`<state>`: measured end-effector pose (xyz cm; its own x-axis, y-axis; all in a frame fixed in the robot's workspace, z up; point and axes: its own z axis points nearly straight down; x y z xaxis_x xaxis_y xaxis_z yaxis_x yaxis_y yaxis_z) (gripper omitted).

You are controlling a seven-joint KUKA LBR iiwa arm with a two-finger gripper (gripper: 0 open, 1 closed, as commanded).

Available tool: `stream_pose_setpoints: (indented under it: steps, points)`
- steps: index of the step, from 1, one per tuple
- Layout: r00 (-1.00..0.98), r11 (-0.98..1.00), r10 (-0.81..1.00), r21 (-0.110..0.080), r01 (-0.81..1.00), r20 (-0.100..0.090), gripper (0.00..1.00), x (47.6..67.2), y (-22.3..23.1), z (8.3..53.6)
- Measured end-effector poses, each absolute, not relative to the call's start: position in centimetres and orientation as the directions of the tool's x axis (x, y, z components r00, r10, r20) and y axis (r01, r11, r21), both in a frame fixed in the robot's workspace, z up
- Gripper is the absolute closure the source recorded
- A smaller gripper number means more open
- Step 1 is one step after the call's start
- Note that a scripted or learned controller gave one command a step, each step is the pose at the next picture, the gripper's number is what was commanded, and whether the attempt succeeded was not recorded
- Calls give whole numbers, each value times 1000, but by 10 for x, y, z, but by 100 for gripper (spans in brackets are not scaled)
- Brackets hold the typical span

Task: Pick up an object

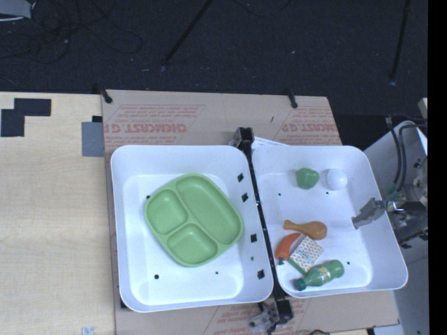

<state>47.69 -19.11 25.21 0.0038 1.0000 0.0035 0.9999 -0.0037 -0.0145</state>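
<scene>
From here I judge the approach is the step in hand: the pincer (pixel 368 213) sits at the right rim of the right bin (pixel 380 187), carrying nothing that I can see, and whether it is wide or narrow I cannot tell. The pickable things lie apart from it — a green ball (pixel 306 178) and a white ball (pixel 337 179) near the bin's far edge, a toy drumstick (pixel 307 227) mid-bin, and a green bottle (pixel 320 273) by the near edge with a small box (pixel 306 255) touching an orange piece (pixel 286 246). I'd go for an isolated ball, dropping straight down, centred — the cluster invites a glancing miss. The green divided plate (pixel 193 218) rests in the left bin (pixel 140 271).
</scene>
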Motion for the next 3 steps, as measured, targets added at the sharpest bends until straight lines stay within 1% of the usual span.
stream_pose_setpoints:
  steps: [1,2,3]
  points:
    - [0,0,1000,-1,1000,0,0,479,-191,259]
    - [0,0,1000,-5,1000,2,0,478,-187,216]
    - [0,0,1000,-5,1000,3,0,475,-187,153]
